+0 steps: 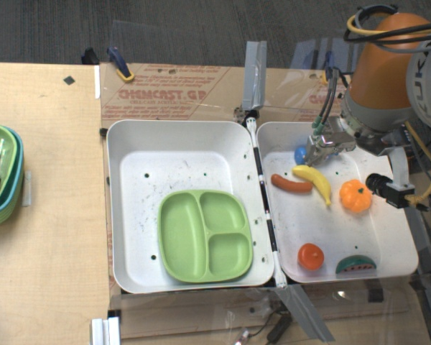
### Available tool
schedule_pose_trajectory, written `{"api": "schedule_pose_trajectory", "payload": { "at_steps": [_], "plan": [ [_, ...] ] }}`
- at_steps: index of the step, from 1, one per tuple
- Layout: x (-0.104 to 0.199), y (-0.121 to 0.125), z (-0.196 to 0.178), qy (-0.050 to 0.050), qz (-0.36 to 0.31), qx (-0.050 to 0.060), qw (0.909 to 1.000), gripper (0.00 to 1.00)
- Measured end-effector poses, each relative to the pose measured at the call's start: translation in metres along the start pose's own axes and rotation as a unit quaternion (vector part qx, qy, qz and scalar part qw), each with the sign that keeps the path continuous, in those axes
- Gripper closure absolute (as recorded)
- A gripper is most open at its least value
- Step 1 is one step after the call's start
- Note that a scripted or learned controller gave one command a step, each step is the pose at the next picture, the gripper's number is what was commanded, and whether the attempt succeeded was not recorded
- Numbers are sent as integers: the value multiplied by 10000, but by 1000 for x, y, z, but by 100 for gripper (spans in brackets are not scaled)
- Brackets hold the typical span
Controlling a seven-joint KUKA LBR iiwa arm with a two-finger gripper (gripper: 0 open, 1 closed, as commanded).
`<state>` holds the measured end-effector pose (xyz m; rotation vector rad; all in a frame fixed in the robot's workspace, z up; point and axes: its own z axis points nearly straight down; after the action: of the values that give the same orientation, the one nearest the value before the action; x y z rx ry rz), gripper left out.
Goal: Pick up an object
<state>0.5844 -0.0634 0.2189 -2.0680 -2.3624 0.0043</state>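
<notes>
**Gripper low over the toy food, nothing lifted yet**

Gripper (pixel 321 148) sits low at the back of the right bin (pixel 388 264), right by a small blue ball (pixel 300 153) and just above the near end of the banana (pixel 314 180). I cannot tell how its fingers stand; the metal wrist parts hide them from this angle. Nothing is visibly held.

Candidate objects all lie in the right bin: banana, hot dog (pixel 291 184) touching or nearly touching it on the left, orange pumpkin (pixel 355 196) to the right, tomato (pixel 310 256) and watermelon slice (pixel 355 266) near the front wall.

Risks, as I judge them:
- Ball, banana and hot dog crowd together, so a descent could land across two items and push them apart instead of closing on one.
- Ball is round and smooth-looking; it may squirt out of a pinch or roll toward the back wall.
- Banana is curved and tapered; a grip near its tip could let it pivot and drop.

Materials: toys look like glossy moulded plastic. Bins are shallow white trays with rounded corners, the left bin (pixel 129 192) scuffed with dark specks. It holds a green divided plate (pixel 205 236), matte, three compartments.
</notes>
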Motion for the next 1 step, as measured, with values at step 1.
{"api": "schedule_pose_trajectory", "payload": {
  "at_steps": [1],
  "plan": [
    [82, -12, 29, -1, -232, 1, 9997, 100]
  ]
}}
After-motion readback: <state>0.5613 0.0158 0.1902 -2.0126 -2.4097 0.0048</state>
